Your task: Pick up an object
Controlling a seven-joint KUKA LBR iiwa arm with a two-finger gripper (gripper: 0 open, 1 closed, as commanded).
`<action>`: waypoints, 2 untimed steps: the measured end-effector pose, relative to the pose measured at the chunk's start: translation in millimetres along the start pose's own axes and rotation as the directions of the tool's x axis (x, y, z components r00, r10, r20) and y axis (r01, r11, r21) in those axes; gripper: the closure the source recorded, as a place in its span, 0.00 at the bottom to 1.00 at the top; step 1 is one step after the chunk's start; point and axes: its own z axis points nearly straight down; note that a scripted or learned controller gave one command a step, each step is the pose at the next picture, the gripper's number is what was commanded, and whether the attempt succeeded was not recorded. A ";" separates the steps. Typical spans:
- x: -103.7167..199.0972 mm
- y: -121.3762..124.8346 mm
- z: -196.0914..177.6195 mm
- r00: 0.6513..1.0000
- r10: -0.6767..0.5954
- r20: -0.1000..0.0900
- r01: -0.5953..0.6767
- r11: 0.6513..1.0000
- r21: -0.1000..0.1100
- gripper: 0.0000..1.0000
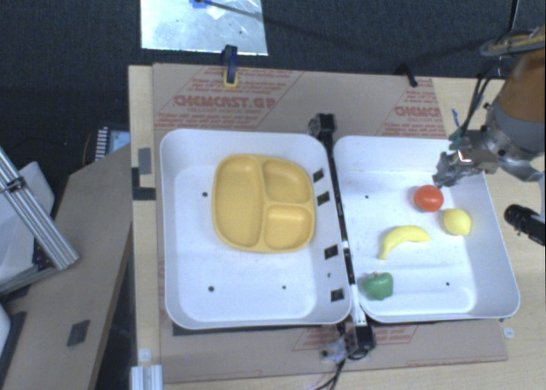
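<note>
In the right bin (409, 158) lie a red tomato (428, 199), a yellow lemon (457, 222), a yellow banana (403, 239) and a green pepper (377, 285). My gripper (450, 171) hangs over the bin's right part, just above and to the right of the tomato. It is small and dark against the arm. Nothing shows between its tips.
The left bin (183, 209) holds a yellow divided plate (261, 202). A black divider with clips (334, 209) runs between the bins. A cardboard sheet (230, 94) lies under both, and a metal plate (203, 2) sits behind it.
</note>
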 end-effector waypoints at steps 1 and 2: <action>59.3 -0.5 2.1 1.000 -0.004 -0.002 0.004 1.000 0.004 1.00; 111.1 10.5 15.0 1.000 -0.003 -0.002 0.003 1.000 0.004 1.00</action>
